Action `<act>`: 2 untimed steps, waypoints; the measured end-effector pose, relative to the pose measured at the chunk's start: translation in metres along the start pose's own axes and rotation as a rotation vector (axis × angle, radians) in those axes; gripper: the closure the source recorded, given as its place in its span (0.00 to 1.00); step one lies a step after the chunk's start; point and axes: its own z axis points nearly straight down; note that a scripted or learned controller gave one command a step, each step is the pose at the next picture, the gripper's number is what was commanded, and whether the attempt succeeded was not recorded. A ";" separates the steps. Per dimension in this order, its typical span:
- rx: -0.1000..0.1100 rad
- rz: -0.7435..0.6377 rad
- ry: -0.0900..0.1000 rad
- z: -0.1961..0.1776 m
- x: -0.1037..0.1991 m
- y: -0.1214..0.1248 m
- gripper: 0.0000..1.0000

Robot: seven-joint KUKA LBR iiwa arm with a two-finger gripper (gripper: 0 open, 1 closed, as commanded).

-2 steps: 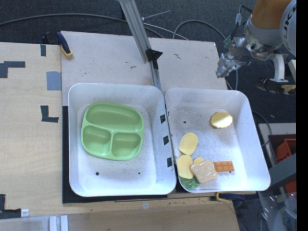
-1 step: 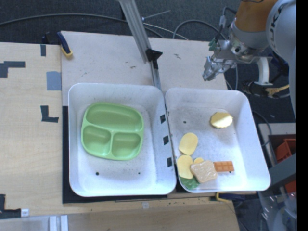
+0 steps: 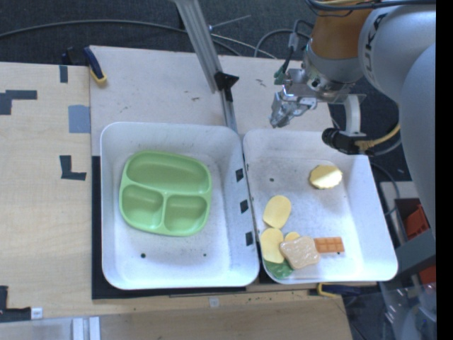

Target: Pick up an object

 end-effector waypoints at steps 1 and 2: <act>-0.001 0.000 0.000 0.010 0.043 -0.003 1.00; -0.001 -0.001 0.000 0.010 0.092 -0.013 1.00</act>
